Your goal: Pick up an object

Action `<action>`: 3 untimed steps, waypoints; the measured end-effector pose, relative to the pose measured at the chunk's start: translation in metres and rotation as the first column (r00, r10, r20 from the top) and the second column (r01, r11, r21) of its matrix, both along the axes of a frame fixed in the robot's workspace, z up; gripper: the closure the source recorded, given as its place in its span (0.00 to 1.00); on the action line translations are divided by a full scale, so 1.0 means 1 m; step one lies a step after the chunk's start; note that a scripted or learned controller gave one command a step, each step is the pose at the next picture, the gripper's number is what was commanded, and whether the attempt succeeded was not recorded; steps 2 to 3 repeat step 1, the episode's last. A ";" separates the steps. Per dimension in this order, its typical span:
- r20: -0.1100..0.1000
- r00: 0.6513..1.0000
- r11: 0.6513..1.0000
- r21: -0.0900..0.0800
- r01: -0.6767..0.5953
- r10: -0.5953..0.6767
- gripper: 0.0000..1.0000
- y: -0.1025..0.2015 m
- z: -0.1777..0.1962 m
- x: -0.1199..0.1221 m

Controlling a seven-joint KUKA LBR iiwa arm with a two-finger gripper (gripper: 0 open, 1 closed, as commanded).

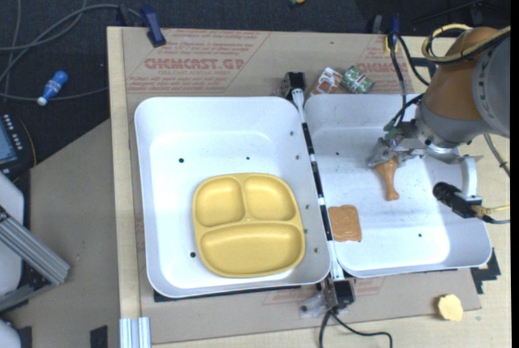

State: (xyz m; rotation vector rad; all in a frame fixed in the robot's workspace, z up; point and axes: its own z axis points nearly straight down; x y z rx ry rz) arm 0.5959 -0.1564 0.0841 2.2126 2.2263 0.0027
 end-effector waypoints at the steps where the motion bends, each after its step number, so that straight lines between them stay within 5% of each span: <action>1: 0.007 1.000 1.000 0.003 -0.003 0.003 1.00 0.084 0.107 -0.009; 3: 0.007 1.000 1.000 0.003 -0.003 0.003 1.00 0.084 0.107 -0.009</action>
